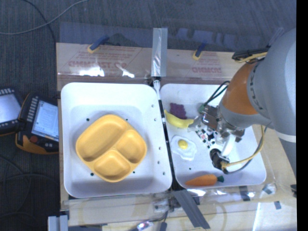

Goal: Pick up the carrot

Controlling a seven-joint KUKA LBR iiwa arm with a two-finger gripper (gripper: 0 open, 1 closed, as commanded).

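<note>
Well, I see the big grey arm [281, 81] come in from the right. It bends down over the right bin [243, 174], and its orange band [240, 93] sits just above the wrist. The tool [210, 129] hangs low over the middle of that bin, pointing down and a bit to the left. I cannot tell how far open the tool is from up here, and I see nothing in its grip.

I count two white bins, side by side on the surface [120, 57]. I count one carrot, one banana, one egg, one purple thing and one yellow plate.

The left bin [77, 100] holds the yellow plate [111, 147]. The plate has three dips in it.

The right bin holds the rest. The carrot [204, 180] lies flat by the bin's front wall, with its thin tip to the left and its green end to the right. It is apart from the tool and not touching it. The egg [184, 147] lies left of the tool. The banana [178, 121] lies behind the egg, and the purple thing [179, 109] sits just behind the banana.
</note>
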